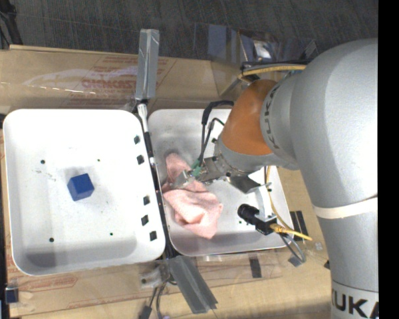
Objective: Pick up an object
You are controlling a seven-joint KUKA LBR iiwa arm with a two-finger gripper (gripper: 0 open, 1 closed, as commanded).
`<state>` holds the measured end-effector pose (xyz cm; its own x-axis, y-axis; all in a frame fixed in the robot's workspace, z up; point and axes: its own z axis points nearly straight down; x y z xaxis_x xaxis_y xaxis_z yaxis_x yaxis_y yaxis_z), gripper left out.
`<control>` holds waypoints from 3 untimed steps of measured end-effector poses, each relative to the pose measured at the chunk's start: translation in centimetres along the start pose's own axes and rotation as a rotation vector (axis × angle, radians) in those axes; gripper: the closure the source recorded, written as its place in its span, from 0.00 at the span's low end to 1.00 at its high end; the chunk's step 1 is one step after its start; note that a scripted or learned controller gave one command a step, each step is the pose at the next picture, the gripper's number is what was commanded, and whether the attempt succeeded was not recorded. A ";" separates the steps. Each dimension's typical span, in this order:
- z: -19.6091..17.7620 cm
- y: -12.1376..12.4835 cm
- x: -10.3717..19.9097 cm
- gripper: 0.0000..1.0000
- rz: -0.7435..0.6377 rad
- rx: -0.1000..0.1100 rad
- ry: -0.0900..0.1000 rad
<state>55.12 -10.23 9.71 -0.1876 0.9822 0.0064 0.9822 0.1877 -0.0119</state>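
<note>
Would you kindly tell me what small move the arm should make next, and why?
Probably ease down onto the pink cloth: the gripper sits over its upper edge in the right bin, and no grasp is visible yet.

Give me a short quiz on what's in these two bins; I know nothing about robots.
1. True or false: the blue cube lies in the bin on the view's left.
2. Which thing is nearest the gripper? A) blue cube B) pink cloth C) a yellow ball
3. Fill in: the band just behind the gripper is coloured ____.
Key: 1 true; 2 B; 3 orange.
</note>
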 end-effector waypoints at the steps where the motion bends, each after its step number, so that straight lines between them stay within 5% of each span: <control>1: 0.8 -7.1 2.2 0.00 0.086 -0.006 -0.003; 2: 0.8 -2.9 0.4 0.00 0.291 -0.007 -0.003; 3: 0.0 -3.0 0.5 1.00 0.286 0.001 0.002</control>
<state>52.05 -10.26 9.74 0.0970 0.9953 0.0047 0.9952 -0.0969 -0.0143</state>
